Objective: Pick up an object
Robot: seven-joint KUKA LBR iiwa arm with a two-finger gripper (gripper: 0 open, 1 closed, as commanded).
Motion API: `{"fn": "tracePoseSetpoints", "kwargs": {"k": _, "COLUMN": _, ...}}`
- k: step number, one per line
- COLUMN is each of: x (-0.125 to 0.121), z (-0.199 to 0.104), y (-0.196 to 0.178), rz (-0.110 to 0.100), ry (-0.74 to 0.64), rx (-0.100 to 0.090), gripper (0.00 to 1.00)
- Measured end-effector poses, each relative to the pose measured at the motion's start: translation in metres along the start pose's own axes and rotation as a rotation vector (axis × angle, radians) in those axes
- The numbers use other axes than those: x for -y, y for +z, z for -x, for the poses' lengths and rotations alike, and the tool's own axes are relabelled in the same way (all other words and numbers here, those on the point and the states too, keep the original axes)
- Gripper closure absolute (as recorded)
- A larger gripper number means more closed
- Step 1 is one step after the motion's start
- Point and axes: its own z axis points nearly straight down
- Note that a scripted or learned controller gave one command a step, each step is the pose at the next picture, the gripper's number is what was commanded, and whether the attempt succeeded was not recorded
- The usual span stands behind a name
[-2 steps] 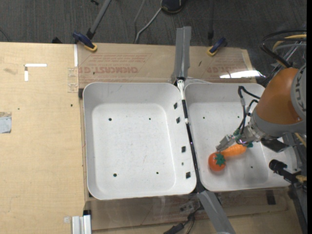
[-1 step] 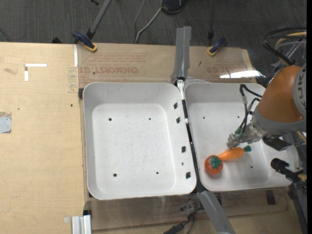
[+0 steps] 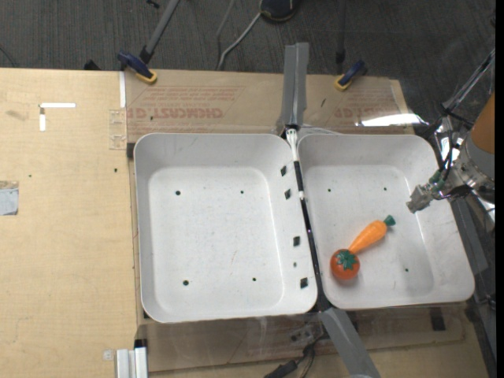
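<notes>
Camera view, slanted down on bench: two shallow white bins side by side, left bin bare of objects, right bin holding both candidates. Toy carrot lying diagonal near bin centre, green top toward upper right; toy tomato just beside its lower tip, possibly touching. Gripper poised over right bin's right-hand side, near carrot's green end, apart from it, nothing between it and either toy. Open or clenched: cannot tell. Likely staged for a descent onto carrot, nearest target; tomato's closeness could foul a grasp at the lower end.
</notes>
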Motion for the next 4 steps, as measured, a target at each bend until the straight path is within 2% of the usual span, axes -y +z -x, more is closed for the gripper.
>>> {"fn": "tracePoseSetpoints", "kwargs": {"k": 1, "x": 0.000, "z": 0.000, "y": 0.000, "rz": -0.001, "ry": -0.001, "rx": -0.001, "gripper": 0.00}}
{"fn": "tracePoseSetpoints", "kwargs": {"k": 2, "x": -0.034, "z": -0.047, "y": 0.110, "rz": -0.002, "ry": 0.008, "rx": -0.002, "gripper": 0.00}}
{"fn": "tracePoseSetpoints", "kwargs": {"k": 3, "x": 0.017, "z": -0.061, "y": 0.109, "rz": -0.002, "ry": -0.062, "rx": -0.003, "gripper": 0.00}}
{"fn": "tracePoseSetpoints", "kwargs": {"k": 4, "x": 0.018, "z": -0.060, "y": 0.100, "rz": -0.003, "ry": -0.058, "rx": -0.004, "gripper": 1.00}}
